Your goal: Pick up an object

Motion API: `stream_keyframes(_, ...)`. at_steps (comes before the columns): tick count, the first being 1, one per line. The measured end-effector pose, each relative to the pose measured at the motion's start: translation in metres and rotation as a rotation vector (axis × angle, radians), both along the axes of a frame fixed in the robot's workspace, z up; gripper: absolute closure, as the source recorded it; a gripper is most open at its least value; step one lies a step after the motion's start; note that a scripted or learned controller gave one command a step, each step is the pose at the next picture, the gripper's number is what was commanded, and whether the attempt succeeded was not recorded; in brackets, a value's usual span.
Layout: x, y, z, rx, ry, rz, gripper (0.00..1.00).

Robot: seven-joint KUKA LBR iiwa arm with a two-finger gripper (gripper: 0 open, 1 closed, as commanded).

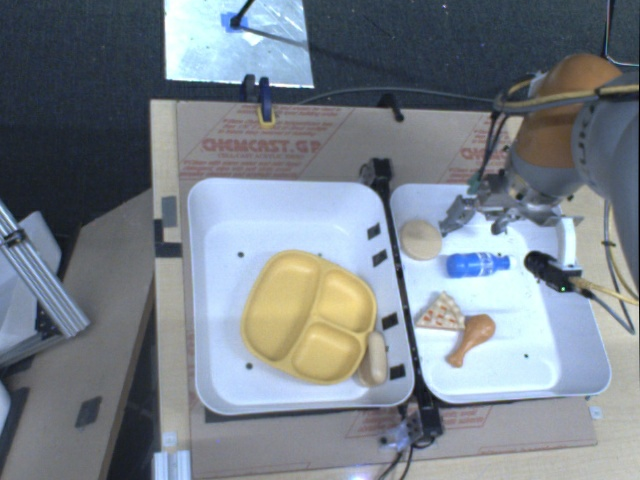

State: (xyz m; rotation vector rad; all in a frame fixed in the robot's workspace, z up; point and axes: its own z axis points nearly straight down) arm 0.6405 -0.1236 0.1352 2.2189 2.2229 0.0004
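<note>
Two white bins sit side by side on the bench; in the right bin [580, 368] a blue bottle [478, 264] lies just below the gripper [480, 215], whose fingers are spread and empty. Descending off-centre could nudge the bottle rolling toward the beige ball [421, 239] beside it.

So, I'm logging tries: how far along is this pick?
Nothing looks picked yet. The end effector hangs over the right bin, above the blue bottle. Bottle, pizza slice and drumstick lie on the bin floor. Descent, grasp and lift remain.
</note>
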Motion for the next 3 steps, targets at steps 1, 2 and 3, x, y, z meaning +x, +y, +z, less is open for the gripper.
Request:
stream_keyframes(1, 0.001, 0.0, 0.012, -0.001, -0.004, 0.0, 1.0)
stream_keyframes(2, -0.002, -0.003, 0.057, 0.0, -0.004, -0.002, 1.0)
stream_keyframes(3, -0.001, -0.003, 0.112, -0.001, -0.007, 0.002, 1.0)
